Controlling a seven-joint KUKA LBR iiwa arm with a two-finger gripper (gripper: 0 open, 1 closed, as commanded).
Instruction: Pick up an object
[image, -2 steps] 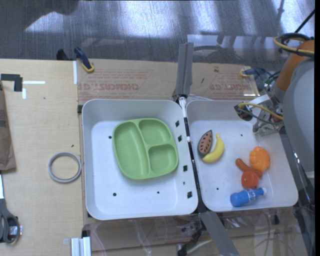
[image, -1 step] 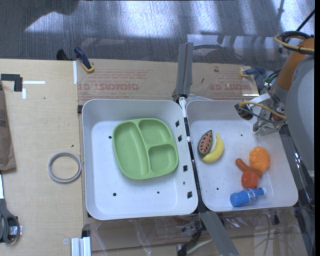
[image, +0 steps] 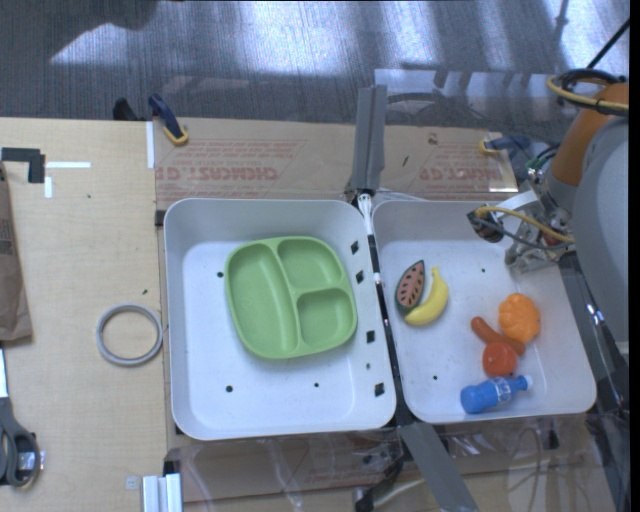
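orange toy (image: 519, 316) sits just below the pincer (image: 528, 252) in the right bin (image: 440, 395), nearest thing to it; can't tell the pincer's state.

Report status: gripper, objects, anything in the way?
Gripper at right bin's far edge, holding nothing seen. Banana, bottle untouched. Nothing blocking.

Right bin (image: 560, 400) contents: watermelon slice (image: 409, 285) touching banana (image: 429, 299) near its left wall; orange pumpkin (image: 519, 317), red-orange piece (image: 496, 349), blue bottle (image: 493, 393) lying flat, toward its right front.
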